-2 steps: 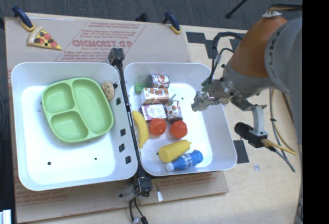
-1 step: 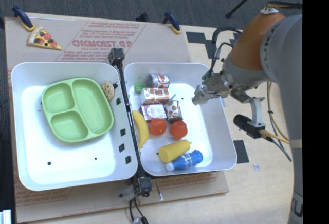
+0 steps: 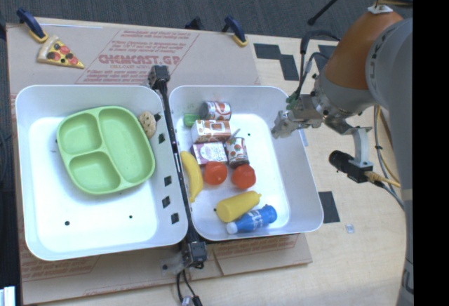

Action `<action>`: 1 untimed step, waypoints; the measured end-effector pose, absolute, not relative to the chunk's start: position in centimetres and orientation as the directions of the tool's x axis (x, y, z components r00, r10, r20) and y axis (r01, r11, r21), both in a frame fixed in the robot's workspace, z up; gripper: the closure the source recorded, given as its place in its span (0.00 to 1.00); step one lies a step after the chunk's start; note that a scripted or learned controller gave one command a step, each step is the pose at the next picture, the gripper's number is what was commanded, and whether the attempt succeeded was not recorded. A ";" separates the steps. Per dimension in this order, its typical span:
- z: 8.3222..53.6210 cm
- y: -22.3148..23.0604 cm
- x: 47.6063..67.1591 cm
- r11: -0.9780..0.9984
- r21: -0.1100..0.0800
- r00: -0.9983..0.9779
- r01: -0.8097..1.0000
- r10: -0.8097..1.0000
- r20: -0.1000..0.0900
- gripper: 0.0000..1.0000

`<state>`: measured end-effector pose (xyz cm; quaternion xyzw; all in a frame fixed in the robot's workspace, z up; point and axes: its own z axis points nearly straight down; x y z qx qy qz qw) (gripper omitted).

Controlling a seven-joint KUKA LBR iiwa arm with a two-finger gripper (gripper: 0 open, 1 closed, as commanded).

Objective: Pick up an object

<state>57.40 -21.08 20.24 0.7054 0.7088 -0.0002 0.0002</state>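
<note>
The arm enters from the right and is poised over the right rim of the right bin. The left bin bears 1 green divided plate and 1 small cookie at its right wall. A pizza-slice toy lies on the cardboard behind the bins.

The gripper hangs at the right bin's rim, apart from every object. Whether it is spread or pressed together cannot be told.

Candidate objects lie in the left half of the right bin: 1 banana along the divider, 1 yellow bottle, 1 blue bottle, 3 small cartons, 1 can and 2 red tomatoes.

Procedure, as judged:
1. Select an isolated target; the yellow bottle has free space on 2 sides.
2. Centre over its midpoint.
3. Align the closing axis across its narrow width.
4. Descend vertically, avoiding the blue bottle just beside it.
</note>
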 end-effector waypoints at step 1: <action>21.6 -20.3 53.4 0.005 -0.002 -0.005 1.000 1.000 0.001 1.00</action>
